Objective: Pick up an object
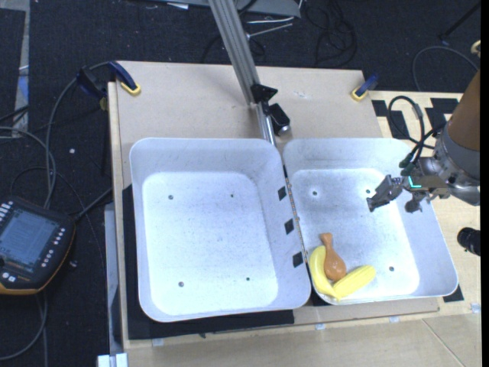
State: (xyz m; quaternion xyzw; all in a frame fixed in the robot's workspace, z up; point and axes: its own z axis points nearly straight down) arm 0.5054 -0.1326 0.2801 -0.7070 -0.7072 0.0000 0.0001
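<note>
Yellow and curved, a toy banana [345, 281] lies at the front edge of the right bin [428, 243], near its front left corner, closest to where the camera looks down. Its skin is smooth and glossy, one end bending up along the bin's left wall. Resting against it, just behind, is a small orange-brown piece [333, 261] shaped like a drumstick or a little gourd, with a narrow neck pointing toward the back of the bin and a rounder body touching the banana.

Over the right side of the same bin hangs the gripper [391, 192], dark, reaching in from the right on the grey arm [466, 155]. It sits above bare bin floor, well apart from the banana and the orange piece, with nothing between its fingers. How wide its fingers stand I cannot tell from this angle.

Beside it, the left bin [153, 205] shows only its speckled white floor.
</note>
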